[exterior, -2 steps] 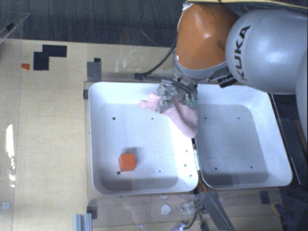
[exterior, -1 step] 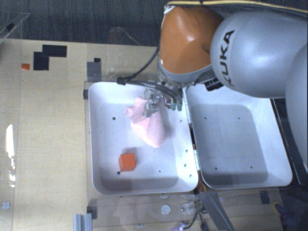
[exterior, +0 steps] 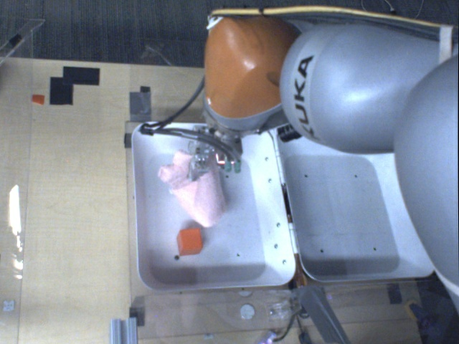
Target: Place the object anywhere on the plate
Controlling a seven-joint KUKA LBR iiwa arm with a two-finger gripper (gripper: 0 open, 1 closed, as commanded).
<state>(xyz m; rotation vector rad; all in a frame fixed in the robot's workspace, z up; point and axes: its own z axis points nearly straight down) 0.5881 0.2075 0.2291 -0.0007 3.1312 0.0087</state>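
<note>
Gripper (exterior: 208, 160) over left bin (exterior: 147, 264), touching pink cloth (exterior: 197, 188); grip state cannot be told. Orange block (exterior: 190, 241) just below cloth.

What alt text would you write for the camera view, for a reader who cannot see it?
A grey and orange robot arm reaches over the left white bin, its gripper at a crumpled pink cloth. An orange block lies nearer the bin's front.

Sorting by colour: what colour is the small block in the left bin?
Orange block, clearest in the camera view.
</note>
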